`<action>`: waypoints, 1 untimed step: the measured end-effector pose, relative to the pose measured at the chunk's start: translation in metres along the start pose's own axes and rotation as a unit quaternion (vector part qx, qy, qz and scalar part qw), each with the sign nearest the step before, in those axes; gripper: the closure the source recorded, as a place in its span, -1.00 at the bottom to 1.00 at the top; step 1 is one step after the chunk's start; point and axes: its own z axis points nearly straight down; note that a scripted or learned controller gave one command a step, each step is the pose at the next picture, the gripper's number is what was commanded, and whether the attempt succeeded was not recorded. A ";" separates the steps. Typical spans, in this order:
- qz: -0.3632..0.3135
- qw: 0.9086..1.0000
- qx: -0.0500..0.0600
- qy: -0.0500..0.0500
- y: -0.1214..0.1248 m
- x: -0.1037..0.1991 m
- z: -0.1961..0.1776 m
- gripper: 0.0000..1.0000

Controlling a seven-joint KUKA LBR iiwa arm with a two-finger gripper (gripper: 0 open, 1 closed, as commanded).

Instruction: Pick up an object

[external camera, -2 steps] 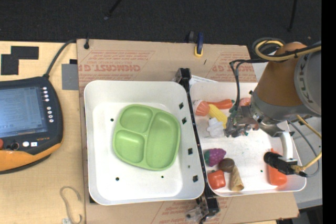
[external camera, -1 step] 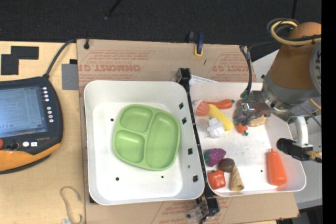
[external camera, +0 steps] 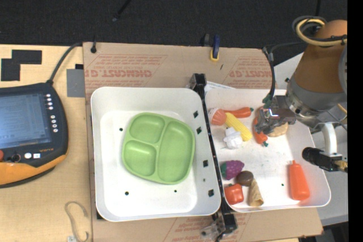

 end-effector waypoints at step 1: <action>-0.003 1.000 0.000 0.001 0.024 0.059 -0.002 1.00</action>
